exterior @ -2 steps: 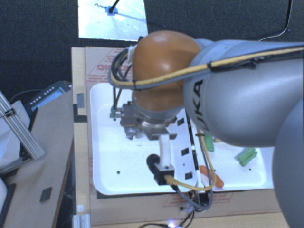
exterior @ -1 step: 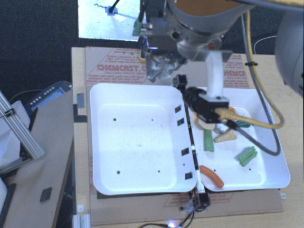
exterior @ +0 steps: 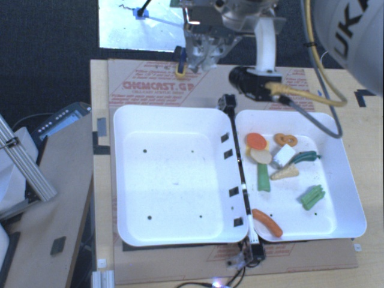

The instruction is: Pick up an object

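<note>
The gripper (exterior: 198, 56) hangs above the worktop (exterior: 150, 83) behind the left bin (exterior: 174, 116), its opening impossible to tell.

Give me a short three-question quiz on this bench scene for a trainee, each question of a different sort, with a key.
1. True or false: the long orange-red sausage-shaped toy lies in the left shallow white bin.
2. Multiple choice: the small brown pretzel-shaped piece lies nearest which edge of the right shallow white bin? A) far edge B) near edge C) outer right edge
3. Fill in: the end effector hangs over the ____ beyond the bins, not over either bin.

Key: 1 false, it lies in the right bin near the divider; 2 A; 3 printed cardboard sheet.
</note>
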Controlling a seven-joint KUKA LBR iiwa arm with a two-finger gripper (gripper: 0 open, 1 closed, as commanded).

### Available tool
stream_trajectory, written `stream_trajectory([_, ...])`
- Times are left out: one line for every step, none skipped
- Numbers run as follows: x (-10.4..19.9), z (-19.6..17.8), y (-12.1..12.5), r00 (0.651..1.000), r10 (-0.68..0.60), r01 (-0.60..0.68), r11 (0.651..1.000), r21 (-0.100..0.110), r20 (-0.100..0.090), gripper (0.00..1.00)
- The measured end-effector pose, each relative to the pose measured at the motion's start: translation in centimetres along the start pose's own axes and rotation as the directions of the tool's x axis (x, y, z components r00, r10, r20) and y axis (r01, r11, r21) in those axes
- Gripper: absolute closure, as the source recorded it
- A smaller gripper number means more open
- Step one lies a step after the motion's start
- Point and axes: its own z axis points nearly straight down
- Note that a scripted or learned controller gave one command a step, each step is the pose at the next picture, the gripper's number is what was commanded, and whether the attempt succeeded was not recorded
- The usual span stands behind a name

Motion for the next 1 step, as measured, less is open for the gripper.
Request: stream_trajectory([1.12,1.58,-7.47,1.000,-0.009,0.009,1.000,0.008,0.000,1.00])
